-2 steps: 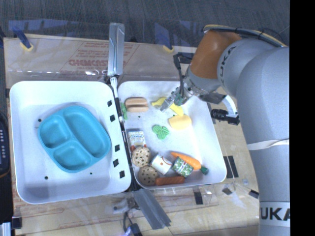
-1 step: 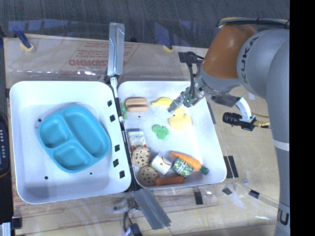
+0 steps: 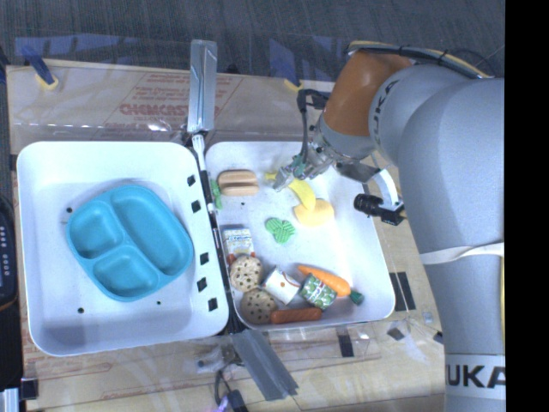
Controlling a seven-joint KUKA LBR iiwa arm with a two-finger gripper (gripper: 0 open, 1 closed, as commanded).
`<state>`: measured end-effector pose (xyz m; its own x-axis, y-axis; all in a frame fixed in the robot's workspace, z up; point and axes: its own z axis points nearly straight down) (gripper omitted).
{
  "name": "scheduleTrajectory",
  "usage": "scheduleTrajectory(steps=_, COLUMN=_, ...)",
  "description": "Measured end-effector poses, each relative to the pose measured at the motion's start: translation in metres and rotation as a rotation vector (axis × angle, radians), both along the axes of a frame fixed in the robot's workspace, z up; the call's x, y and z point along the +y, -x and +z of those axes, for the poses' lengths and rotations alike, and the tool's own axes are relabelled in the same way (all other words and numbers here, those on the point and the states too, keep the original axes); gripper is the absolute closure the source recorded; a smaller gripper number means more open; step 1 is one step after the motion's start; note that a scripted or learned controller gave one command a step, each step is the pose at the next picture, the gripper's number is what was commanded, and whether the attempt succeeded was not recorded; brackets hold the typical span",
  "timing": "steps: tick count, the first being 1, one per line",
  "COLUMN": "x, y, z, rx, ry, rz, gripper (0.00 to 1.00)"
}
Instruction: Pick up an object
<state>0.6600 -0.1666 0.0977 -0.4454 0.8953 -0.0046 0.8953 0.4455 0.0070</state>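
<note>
My gripper (image 3: 292,177) hangs low over the back of the right bin (image 3: 371,245), right at the far end of a yellow banana (image 3: 304,196). Whether it touches the banana I cannot tell. A yellow cheese wedge (image 3: 316,214) lies just in front of the banana. To the gripper's left sits a hot dog bun (image 3: 238,181), and a green leaf-shaped piece (image 3: 279,229) lies in front. The grey arm with its orange band (image 3: 360,93) comes in from the right and covers the bin's back right corner.
The front of the right bin holds a carrot (image 3: 326,279), two cookies (image 3: 246,273), a sausage (image 3: 296,316), a white cup (image 3: 281,286), a green can (image 3: 319,293) and a small packet (image 3: 237,239). A blue divided tray (image 3: 129,241) lies in the left bin (image 3: 43,316).
</note>
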Motion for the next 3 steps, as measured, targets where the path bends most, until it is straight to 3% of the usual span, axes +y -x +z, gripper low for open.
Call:
scheduleTrajectory(steps=1, x=-0.003, y=0.002, z=-0.004, rx=0.008, ry=0.000, rz=0.218, gripper=1.00)
scheduleTrajectory(steps=2, x=-0.002, y=0.007, z=-0.008, rx=0.030, ry=-0.008, rz=0.217, gripper=0.00)
scheduleTrajectory(steps=3, x=-0.011, y=0.013, z=-0.006, rx=0.013, ry=-0.001, rz=0.343, gripper=0.00)
